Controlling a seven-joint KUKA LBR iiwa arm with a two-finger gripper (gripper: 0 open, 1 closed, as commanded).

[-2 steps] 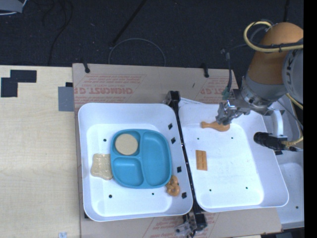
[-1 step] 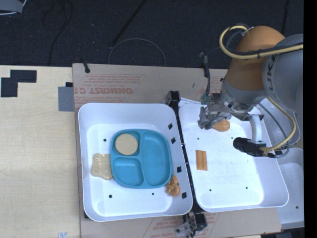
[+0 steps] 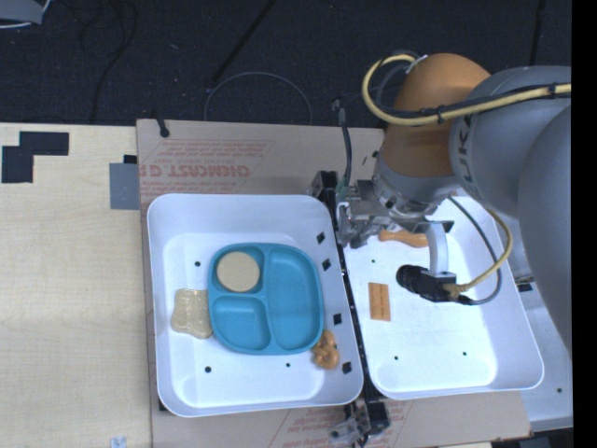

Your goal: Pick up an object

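The arm reached in from the right, with its claw (image 3: 373,215) low over the near-left corner region of the right bin (image 3: 466,362), beside the divider between the bins; whether it was wide or narrow could not be told. In that bin lay an orange rectangular piece (image 3: 379,301) and an orange strip (image 3: 403,238) just under the wrist. The left bin (image 3: 187,222) held a blue divided plate (image 3: 269,299) bearing a round tan cookie (image 3: 237,271), with a pale biscuit (image 3: 191,313) touching its left edge and a brown nugget (image 3: 325,351) at its lower right corner.
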